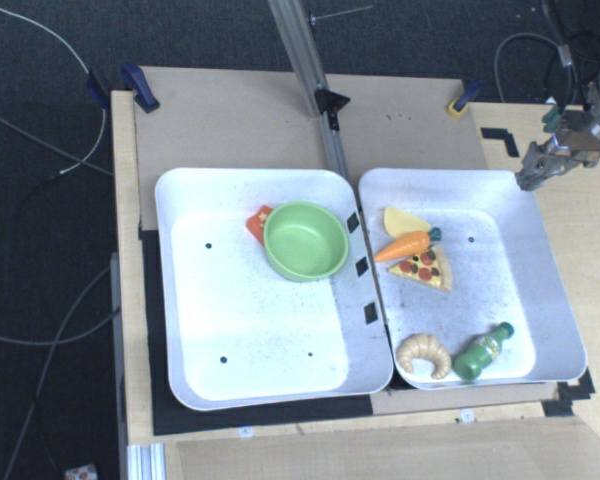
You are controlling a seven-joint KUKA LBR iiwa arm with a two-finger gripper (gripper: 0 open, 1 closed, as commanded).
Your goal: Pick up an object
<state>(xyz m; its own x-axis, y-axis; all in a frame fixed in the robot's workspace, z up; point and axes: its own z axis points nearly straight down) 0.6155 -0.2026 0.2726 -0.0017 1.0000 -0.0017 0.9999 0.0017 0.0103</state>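
Landmark: right bin point(540, 268), white and shallow, beside the left bin point(195, 298); all places below given from it.
Gripper: gripper point(533, 175) hanging over the right bin's far right corner, at the rim, on an arm reaching in from the right.
Tool state: cannot tell whether released or clenched; tip too small and dark; nothing seen held.
Candidates: toy carrot point(404, 246) in the right bin's far left part, touching a pizza slice point(425, 268) on its near side and a yellow piece point(404, 221) just behind it.
Others: croissant point(426, 353) and green bottle point(480, 353) along the right bin's near edge, just beside each other.
Outside the landmark: green bowl point(304, 239) in the left bin, close to the shared wall, with a red piece point(257, 223) touching its far left side.
Key relation: carrot cluster lying toward the right bin's left from the tool, slightly nearer the camera; bottle lying almost straight down the right bin toward its near edge.
Long axes: carrot roughly across the bin, tip leftward; bottle slanted, cap toward the far right.
Judgement: no grasp begun; likely a travel inward over the right bin first, then a descent with the grip set across the chosen thing's long axis.
Risk: crowded carrot cluster probably harder to grasp cleanly than the bottle.
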